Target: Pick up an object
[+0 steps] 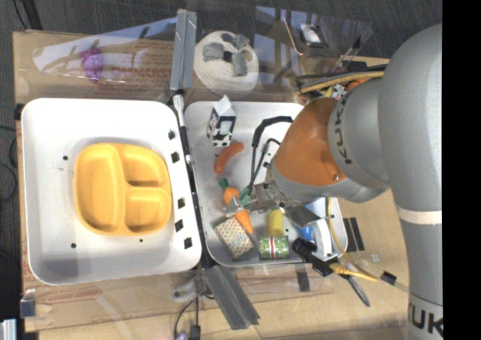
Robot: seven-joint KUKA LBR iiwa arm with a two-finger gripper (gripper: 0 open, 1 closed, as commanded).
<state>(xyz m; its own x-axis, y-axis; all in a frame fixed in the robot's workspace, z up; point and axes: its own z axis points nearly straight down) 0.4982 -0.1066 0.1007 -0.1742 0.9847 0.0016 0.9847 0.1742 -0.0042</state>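
The small orange plastic carrot (243, 220) lay near the right white bin's (197, 180) front edge, crowded by toys; the claw (255, 197) hovered above, its state impossible to tell, so a neighbour might snag.

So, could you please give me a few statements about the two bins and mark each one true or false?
1. The yellow tray lies in the left bin. True.
2. The milk carton sits in the left bin. False: it stands in the right bin, near its far edge.
3. The arm reaches over the right bin. True.
4. The green can lies near the right bin's front edge. True.
5. The yellow tray holds the carrot. False: the carrot lies in the right bin, beside the patterned box.
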